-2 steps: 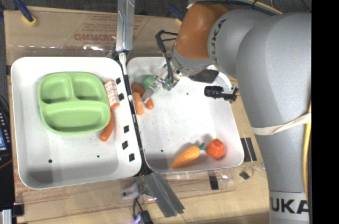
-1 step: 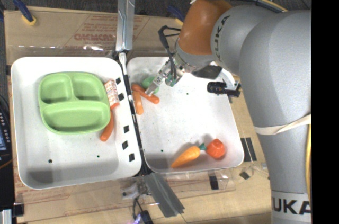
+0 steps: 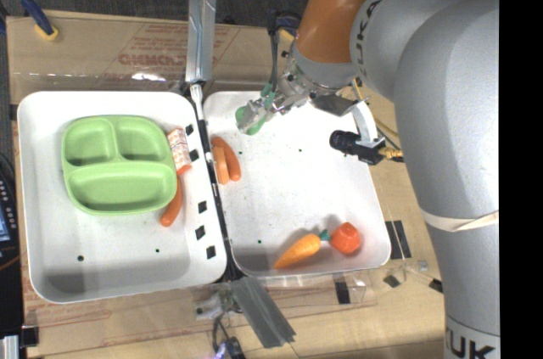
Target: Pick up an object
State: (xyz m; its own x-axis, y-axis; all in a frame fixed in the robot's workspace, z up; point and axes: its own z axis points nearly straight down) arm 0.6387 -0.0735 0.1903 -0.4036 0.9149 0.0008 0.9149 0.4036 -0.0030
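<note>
- The hot dog (image 3: 225, 159), the toy nearest the gripper (image 3: 251, 118), is lying in the right bin (image 3: 373, 204) hard against its left wall, lengthwise along the divider between the two bins.
- The gripper is seen hanging over the upper left part of that bin, above and slightly right of the hot dog; whether its fingers are spread or closed cannot be told, as the tips are blurred into a pale green-grey smear, and nothing is seen held between them.
- A good grasp is judged to need the fingers set across the hot dog's short axis, since the wall beside it leaves little room for a finger on that side.
- An easier target is offered by the carrot (image 3: 299, 249) and the tomato (image 3: 345, 238), which are lying near the front wall, the carrot's green top touching or almost touching the tomato.
- The carrot is tapered and smooth, so a grip at its thick middle is judged safer than one at its tip.
- The tomato is rounded and glossy and may roll out of a loose pinch.
- In the left bin (image 3: 34, 179) a green divided tray (image 3: 119, 165) of matte plastic is set, with a small wrapped packet (image 3: 178, 147) at its right edge and a slim orange-red piece (image 3: 172, 209) below it.
- Both bins are shallow, white and smooth, and are carried on a cardboard-covered tabletop (image 3: 102, 43).
</note>
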